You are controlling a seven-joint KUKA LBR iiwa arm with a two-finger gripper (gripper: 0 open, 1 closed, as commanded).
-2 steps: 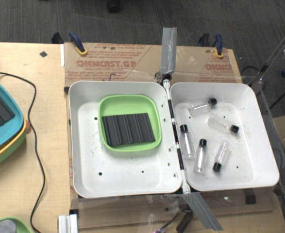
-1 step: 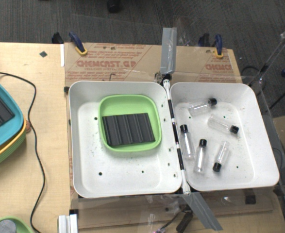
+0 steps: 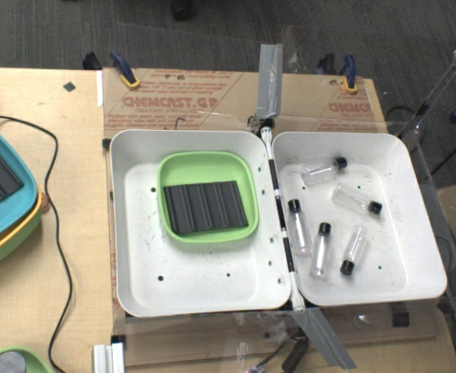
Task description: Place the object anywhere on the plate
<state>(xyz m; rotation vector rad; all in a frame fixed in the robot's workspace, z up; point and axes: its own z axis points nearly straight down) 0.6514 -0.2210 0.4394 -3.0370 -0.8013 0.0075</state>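
Pre-grasp stage, nothing picked yet. Green plate (image 3: 207, 202) sits in the left bin (image 3: 134, 231), toward its far half, with a dark ribbed insert (image 3: 206, 207) lying flat on it. The right bin (image 3: 414, 231) holds five clear vials with black caps, all lying down: one at the far side (image 3: 324, 171), one right of centre (image 3: 356, 200), one along the left wall by the divider (image 3: 297, 224), one near centre (image 3: 321, 248), one to its right (image 3: 353, 251). The vials are apart from each other, none on the plate, so the task object is in the right bin. End effector state: cannot tell. Judgement: next move calls for coming down over one vial, fingers across its narrow axis, closing on it, then lifting and carrying it left over the divider to the plate. The vial by the wall looks hardest to grasp, and round vials may roll.
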